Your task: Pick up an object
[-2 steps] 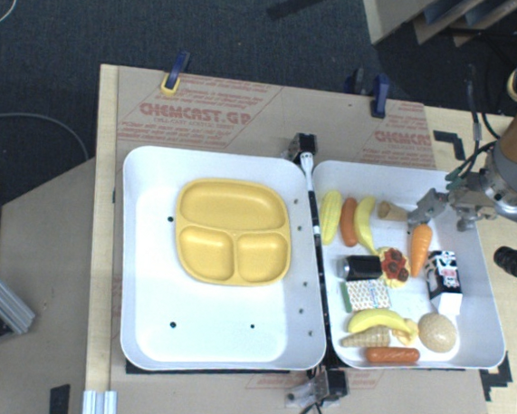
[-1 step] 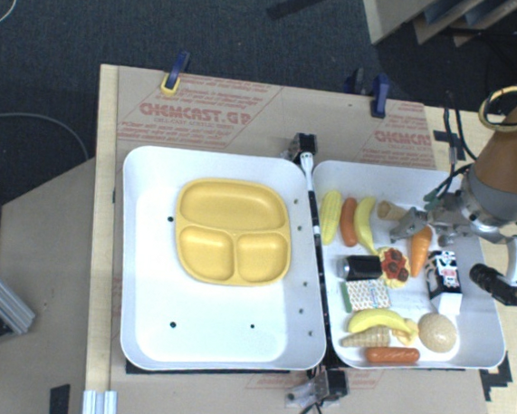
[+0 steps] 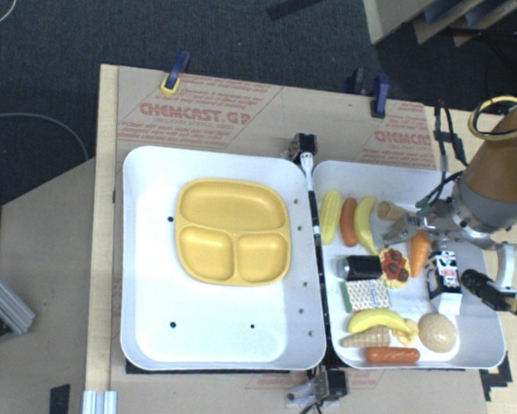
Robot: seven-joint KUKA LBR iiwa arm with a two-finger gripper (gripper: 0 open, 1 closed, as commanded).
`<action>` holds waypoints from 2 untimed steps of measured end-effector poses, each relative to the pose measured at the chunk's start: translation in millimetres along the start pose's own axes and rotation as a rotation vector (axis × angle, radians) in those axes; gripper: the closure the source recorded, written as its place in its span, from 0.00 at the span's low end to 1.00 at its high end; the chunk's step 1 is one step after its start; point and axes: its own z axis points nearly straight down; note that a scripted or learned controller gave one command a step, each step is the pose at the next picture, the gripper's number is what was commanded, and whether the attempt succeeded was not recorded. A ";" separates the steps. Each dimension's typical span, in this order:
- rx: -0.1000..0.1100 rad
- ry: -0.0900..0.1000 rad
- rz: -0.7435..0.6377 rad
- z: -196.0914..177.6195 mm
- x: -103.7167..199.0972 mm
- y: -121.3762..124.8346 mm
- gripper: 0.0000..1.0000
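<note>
The right white bin (image 3: 491,347) holds several toy foods. Along its left side lie a yellow corn cob (image 3: 330,216), a red sausage (image 3: 350,211) and a yellow banana (image 3: 364,223). An orange carrot (image 3: 418,255) lies near the bin's middle, beside a red and yellow piece (image 3: 394,264). My gripper (image 3: 413,227) reaches in from the right and hangs low over the bin's upper middle. It is just above the carrot and right of the banana. Nothing is visibly held.
A yellow divided plate (image 3: 234,229) sits in the left bin (image 3: 138,326). Also in the right bin are a black block (image 3: 360,267), a green checkered piece (image 3: 366,295), a second banana (image 3: 384,321), a red hot dog (image 3: 391,355), a beige ball (image 3: 437,332) and a black-and-white item (image 3: 443,269).
</note>
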 end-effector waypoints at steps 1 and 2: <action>-0.005 -0.002 0.000 -12.7 -0.4 1.2 1.00; -0.012 -0.005 0.002 -75.4 -7.5 1.4 1.00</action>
